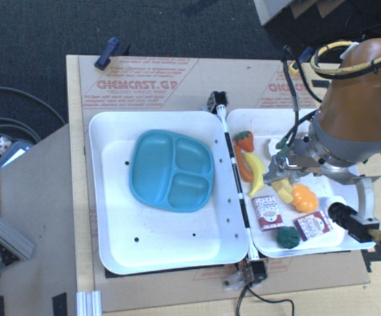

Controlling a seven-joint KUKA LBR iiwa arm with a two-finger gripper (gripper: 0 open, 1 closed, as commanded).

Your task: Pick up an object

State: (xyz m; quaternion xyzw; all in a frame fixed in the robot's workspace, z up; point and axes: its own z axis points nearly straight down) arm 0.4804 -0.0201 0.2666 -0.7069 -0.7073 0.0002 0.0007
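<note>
**Arm low over the right bin's toy food, grip unreadable**

Down in the right bin [259,118] sits the pile of toy food: a carrot [244,155] with a green top at the far end, a yellow banana [255,170] curving beside it and touching it, then a pale yellow piece [282,189] and an orange fruit [304,198] pressed close together. Nearer the front edge lie two small red-and-white packets [267,212] [312,225] with a dark green round piece [287,237] between them.

The gripper [283,165] hangs just above the banana and the pale yellow piece, right at the heart of the pile. How wide it stands I cannot tell from up here; the wrist body and cables cover it, and nothing shows as clearly clamped in it. Every piece looks to be lying on the bin floor.

Behind it the arm [358,104] bulks in from the right, its orange band broad over the bin's far corner.

Over in the left bin [104,196], a blue divided plate [172,170] lies flat near the middle, three compartments showing. Both bins rest on a brown printed board [137,81].
</note>
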